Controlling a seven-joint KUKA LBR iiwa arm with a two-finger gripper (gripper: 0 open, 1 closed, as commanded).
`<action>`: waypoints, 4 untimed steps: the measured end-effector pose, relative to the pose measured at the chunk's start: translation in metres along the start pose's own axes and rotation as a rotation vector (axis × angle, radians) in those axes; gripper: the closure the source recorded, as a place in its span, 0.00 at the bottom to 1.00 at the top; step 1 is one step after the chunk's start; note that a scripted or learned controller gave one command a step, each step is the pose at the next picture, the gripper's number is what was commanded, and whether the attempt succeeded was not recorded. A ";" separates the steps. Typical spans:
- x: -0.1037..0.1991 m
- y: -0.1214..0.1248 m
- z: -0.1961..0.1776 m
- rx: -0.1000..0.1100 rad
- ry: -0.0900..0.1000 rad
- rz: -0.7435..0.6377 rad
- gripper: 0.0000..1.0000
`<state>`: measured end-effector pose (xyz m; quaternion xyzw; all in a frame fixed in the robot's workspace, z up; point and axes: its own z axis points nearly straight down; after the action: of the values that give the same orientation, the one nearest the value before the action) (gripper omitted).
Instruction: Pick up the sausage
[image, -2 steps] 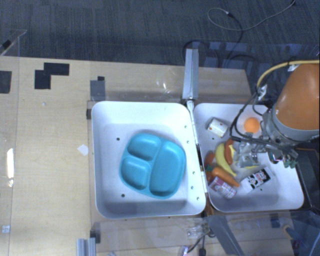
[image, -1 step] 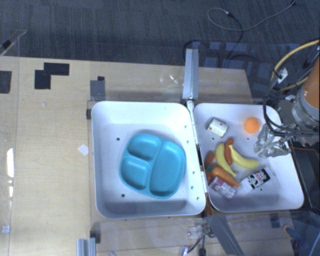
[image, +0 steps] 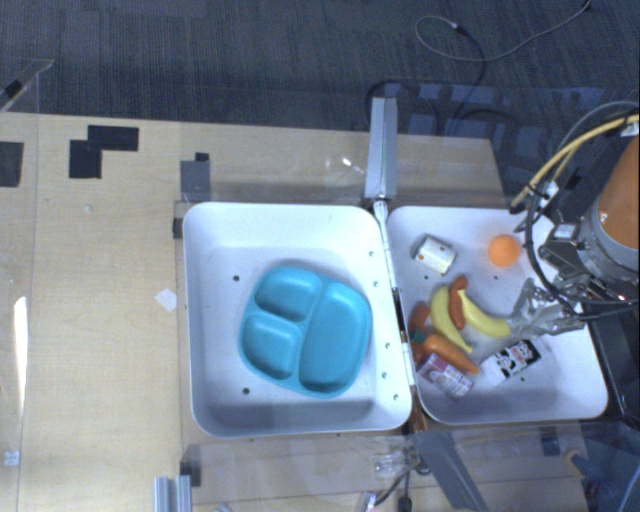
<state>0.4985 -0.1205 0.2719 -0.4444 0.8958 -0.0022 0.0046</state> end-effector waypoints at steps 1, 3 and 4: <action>-0.036 0.037 0.045 -0.003 0.000 -0.406 1.00; -0.004 -0.039 -0.034 -0.002 0.000 -0.197 1.00; 0.007 0.008 0.015 -0.004 0.000 -0.628 1.00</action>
<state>0.4884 -0.1210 0.2563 -0.6992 0.7149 -0.0016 0.0027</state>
